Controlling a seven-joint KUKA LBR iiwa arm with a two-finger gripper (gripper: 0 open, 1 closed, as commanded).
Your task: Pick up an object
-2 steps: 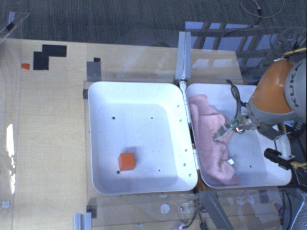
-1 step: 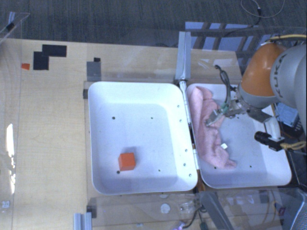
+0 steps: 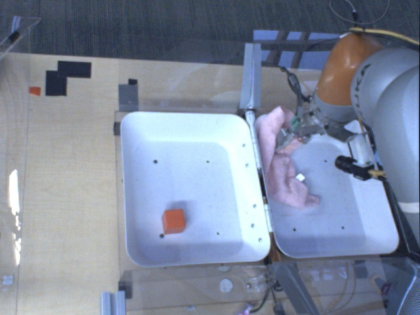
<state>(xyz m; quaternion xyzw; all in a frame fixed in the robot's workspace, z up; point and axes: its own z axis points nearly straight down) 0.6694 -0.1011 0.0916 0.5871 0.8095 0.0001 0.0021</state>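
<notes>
The pincer point(image 3: 293, 131) is sitting at the pink cloth point(image 3: 283, 169) in the right-hand bin point(image 3: 354, 238); whether it is spread I cannot tell. The limp cloth is lying against the bin's wall, so a shallow pinch could be catching only a fold and slipping.

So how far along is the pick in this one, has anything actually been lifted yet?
Done: the arm has reached into the right bin, with the gripper down at the upper part of the pink cloth. In hand: a try at that cloth; whether it is gripped cannot be told. Left: lifting it, since the cloth lies draped against the bin's left wall. The orange block sits in the left bin.
</notes>
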